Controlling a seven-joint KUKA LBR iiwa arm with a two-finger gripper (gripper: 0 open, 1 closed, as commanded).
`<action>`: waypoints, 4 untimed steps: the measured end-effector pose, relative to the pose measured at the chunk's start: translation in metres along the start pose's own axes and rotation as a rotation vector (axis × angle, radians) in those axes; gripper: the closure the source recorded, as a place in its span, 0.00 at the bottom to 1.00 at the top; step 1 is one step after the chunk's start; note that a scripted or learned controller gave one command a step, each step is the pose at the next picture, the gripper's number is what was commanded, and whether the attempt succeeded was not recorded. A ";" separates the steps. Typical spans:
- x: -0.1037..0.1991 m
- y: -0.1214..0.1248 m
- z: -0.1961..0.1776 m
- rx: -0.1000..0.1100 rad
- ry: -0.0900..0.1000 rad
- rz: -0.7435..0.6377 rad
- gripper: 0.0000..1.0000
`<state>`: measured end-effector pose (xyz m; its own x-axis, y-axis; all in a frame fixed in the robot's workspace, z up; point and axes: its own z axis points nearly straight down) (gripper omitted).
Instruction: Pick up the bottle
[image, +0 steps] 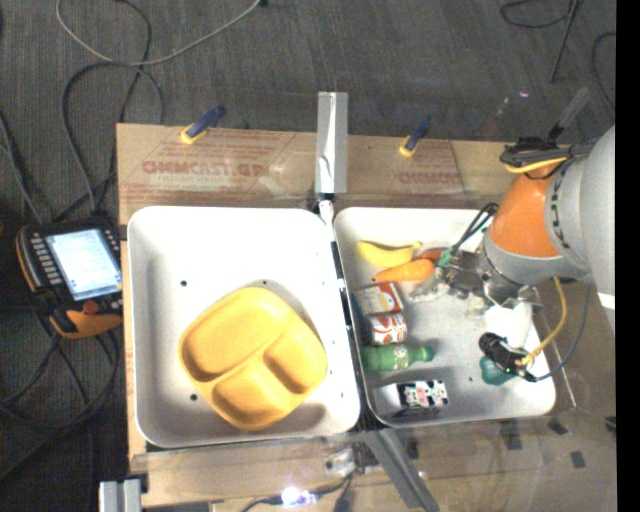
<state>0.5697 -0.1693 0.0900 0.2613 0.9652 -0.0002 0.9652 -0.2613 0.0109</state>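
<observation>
A small green bottle (397, 356) lies on its side in the right bin (520, 405), near that bin's left wall. My gripper (443, 272) hangs over the upper middle of the same bin, up and to the right of the bottle and well apart from it. Its tip is close to an orange carrot (405, 270). The grey arm with its orange band (525, 222) reaches in from the right.
In the right bin lie a yellow banana (385, 250), a small carton (380, 298), a red and white can (388, 327), a black box (422, 395) and a teal object (493, 370). The left bin (160, 240) holds a yellow divided plate (255, 355).
</observation>
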 end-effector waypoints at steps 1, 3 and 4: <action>-0.024 0.054 -0.192 0.011 -0.004 -0.060 0.00; 0.041 -0.067 -0.001 -0.005 -0.003 -0.438 0.00; 0.043 -0.066 -0.011 -0.007 0.001 -0.440 1.00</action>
<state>0.5172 -0.1100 0.1005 -0.1743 0.9847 -0.0051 0.9845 0.1744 0.0166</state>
